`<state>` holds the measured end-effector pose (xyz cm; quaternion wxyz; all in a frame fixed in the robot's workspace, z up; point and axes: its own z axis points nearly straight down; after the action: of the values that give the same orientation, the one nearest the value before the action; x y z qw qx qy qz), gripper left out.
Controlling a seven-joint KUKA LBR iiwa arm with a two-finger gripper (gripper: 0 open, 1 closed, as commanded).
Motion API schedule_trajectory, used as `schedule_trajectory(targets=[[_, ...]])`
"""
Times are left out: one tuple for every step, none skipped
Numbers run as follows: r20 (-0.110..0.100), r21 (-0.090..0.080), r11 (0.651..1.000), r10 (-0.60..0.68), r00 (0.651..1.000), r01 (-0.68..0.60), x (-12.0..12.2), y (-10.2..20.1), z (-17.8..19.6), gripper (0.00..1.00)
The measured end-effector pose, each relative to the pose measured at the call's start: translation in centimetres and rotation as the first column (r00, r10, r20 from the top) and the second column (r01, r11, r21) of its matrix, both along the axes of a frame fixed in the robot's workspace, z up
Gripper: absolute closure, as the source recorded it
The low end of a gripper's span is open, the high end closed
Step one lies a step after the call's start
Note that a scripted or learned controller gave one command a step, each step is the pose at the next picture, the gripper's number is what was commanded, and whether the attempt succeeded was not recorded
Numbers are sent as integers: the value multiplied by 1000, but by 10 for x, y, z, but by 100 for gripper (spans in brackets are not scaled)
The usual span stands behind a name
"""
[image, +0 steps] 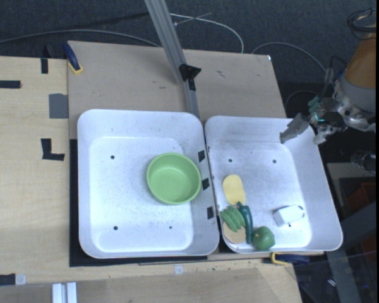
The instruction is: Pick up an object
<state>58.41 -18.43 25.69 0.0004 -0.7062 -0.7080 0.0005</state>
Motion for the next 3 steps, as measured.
schedule_trajectory(targets=[[0, 0, 1000, 0, 1000, 0, 0, 0, 0, 0], [-6, 1, 1000, -1, 1000, 1, 4, 4, -63, 0], [-7, 1, 1000, 0, 1000, 0, 6, 13, -123, 0]])
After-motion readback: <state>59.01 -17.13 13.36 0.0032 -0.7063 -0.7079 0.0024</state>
